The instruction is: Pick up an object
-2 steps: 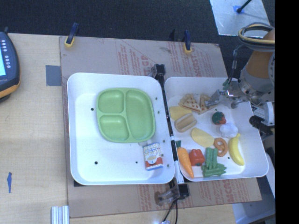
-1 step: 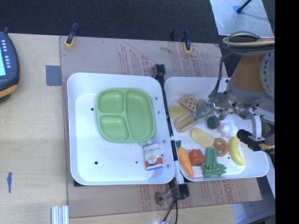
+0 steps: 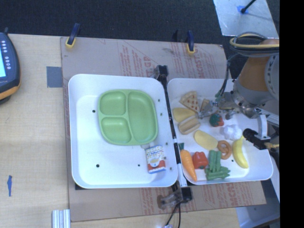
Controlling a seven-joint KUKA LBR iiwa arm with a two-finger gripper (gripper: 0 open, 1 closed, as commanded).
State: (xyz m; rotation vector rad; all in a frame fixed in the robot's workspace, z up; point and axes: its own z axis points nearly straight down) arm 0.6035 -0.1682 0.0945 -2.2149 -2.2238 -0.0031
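Toy food (image 3: pixel 209 146) piled in the right white bin (image 3: pixel 256 175) (waffle, hot dog, carrot, banana among it), green divided plate (image 3: pixel 128 117) and small carton (image 3: pixel 155 158) in the left bin (image 3: pixel 83 141), hand (image 3: pixel 219 107) low over the right bin's far side, grip hidden, cannot tell.

On the desk (image 3: pixel 33 141), the left bin (image 3: pixel 83 170) holds a green divided plate (image 3: pixel 128 117) and a small carton (image 3: pixel 155 158) near its right wall; the right bin (image 3: pixel 259 172) is crowded with toy food, including a banana (image 3: pixel 240 153), carrot (image 3: pixel 188 165) and waffle (image 3: pixel 190 100), with the end effector (image 3: pixel 214 109) low among them
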